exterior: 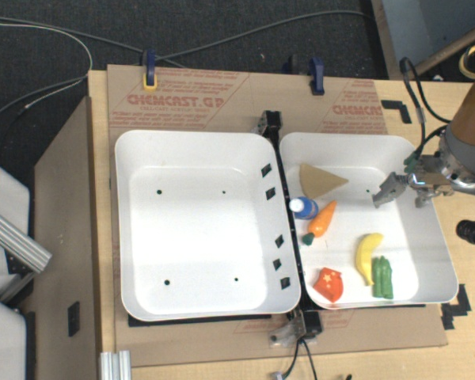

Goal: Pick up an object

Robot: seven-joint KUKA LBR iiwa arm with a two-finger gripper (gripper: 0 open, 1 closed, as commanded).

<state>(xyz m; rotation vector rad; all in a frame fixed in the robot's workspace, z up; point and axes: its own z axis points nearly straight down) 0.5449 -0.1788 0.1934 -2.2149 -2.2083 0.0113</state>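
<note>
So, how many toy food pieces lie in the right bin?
5: tan wedge at top, orange carrot below it, yellow banana, green vegetable beside the banana, red strawberry at bottom.

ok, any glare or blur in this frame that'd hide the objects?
Camera view: even, soft light, white bins bright but not blown out; right bin toys stay distinct, banana and carrot casting faint shadows. Gripper slightly soft at the edges; the small blue-and-white object is too small to identify.

Bright even light, sl. soft focus
</note>
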